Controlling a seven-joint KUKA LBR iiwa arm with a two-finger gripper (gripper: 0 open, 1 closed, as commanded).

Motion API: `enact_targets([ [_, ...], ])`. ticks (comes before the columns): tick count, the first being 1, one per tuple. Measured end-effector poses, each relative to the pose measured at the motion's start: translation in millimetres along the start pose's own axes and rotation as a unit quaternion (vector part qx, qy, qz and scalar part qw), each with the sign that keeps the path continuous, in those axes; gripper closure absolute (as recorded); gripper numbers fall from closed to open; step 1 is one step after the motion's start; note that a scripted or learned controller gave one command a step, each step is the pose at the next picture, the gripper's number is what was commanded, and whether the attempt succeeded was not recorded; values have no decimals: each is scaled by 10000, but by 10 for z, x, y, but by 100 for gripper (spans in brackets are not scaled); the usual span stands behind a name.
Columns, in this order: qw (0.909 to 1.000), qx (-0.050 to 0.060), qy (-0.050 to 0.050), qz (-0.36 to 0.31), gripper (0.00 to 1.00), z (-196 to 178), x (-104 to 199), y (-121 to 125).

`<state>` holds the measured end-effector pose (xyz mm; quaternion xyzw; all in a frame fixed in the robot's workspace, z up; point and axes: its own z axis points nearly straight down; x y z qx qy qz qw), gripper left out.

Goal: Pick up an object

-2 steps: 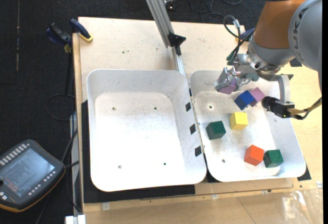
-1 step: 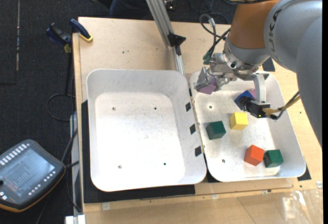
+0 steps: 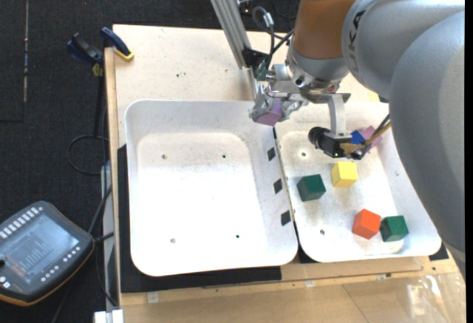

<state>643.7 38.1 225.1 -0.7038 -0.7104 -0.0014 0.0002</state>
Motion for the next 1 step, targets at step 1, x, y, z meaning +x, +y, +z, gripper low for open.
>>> enact_targets([
  [1, 10000, -1, -4, 13, 100, -34, 428, 135],
])
